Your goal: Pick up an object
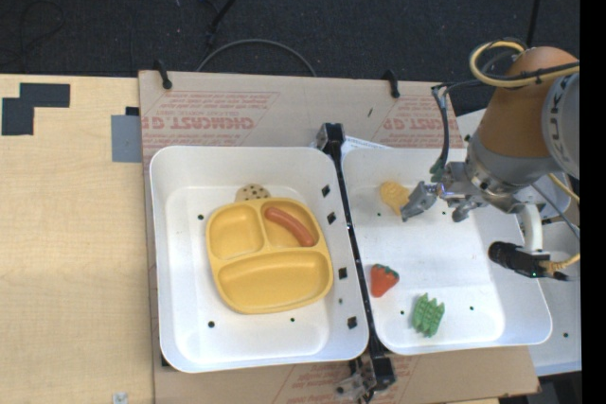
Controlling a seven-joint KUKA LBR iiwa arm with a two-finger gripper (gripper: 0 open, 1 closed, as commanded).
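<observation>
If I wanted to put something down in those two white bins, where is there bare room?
Right bin: open floor in the middle, between the gripper above, the strawberry and the green toy. The top left is crowded by the yellow piece. Left bin: the yellow tray with a sausage leaves thin margins.

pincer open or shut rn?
Open. The pincer has its two fingers spread apart with bare bin floor between them, beside the yellow toy; nothing sits between them.
</observation>
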